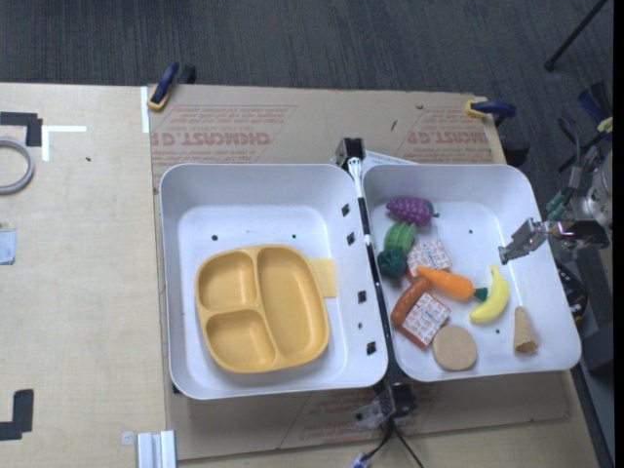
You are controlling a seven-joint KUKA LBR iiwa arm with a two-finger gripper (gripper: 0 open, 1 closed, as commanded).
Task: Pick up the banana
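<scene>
The approach is in hand: the pincer, whose grip I cannot tell, hovers just above and right of the banana; next it should descend leftward.

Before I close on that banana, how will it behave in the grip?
The banana looks like smooth moulded plastic, so probably stiff, light and a bit slippery. Its curve may let it pivot or squirt sideways, possibly nudging the carrot at its stem end.

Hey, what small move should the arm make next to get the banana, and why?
Probably shift the hand left and toward the bin's near side, stopping over the banana. The hand sits near the right bin's right wall, apart from the banana, with nothing held.
</scene>
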